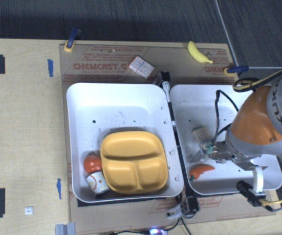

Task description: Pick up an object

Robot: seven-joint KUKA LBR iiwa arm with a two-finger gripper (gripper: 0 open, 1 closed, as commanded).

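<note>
Down on the tabletop, the right bin (278, 177) has the end effector (210, 152) low inside, near a small orange thing (201, 170) that looks light, smooth and slippery, best held across its fat middle.

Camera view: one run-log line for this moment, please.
arm over right bin | gripper above orange piece | nothing seen held | yellow tray in left bin
</note>
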